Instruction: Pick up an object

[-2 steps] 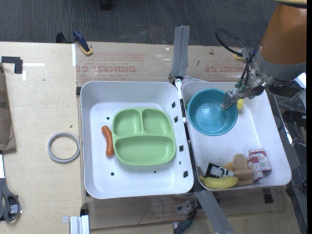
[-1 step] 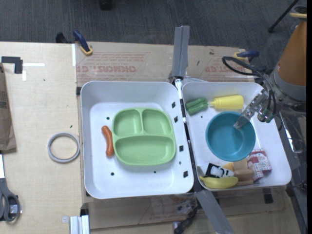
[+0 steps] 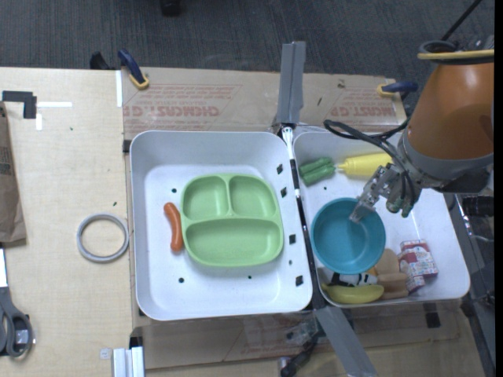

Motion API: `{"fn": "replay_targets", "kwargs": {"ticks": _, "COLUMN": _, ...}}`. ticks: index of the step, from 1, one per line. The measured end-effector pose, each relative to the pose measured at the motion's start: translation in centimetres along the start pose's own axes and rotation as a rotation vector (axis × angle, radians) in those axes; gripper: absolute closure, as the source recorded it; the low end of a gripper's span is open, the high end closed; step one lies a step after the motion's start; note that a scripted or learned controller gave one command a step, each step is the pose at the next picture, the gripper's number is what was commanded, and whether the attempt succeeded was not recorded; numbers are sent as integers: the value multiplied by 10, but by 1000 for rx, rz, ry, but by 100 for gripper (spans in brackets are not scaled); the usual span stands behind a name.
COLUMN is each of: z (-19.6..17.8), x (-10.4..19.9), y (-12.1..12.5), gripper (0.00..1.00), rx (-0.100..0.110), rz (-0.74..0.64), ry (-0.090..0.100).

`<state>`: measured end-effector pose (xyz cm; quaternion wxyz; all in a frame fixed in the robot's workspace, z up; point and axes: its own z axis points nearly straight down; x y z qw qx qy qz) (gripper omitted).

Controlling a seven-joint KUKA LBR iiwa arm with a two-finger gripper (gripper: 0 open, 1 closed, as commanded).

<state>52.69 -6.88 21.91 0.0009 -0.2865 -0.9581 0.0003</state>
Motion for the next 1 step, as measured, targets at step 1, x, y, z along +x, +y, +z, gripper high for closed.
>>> {"fn": "replay_targets", "kwargs": {"ticks": 1, "z": 0, "x": 0, "y": 0, "gripper": 0, "rx": 0, "rz": 0, "ry": -1}}
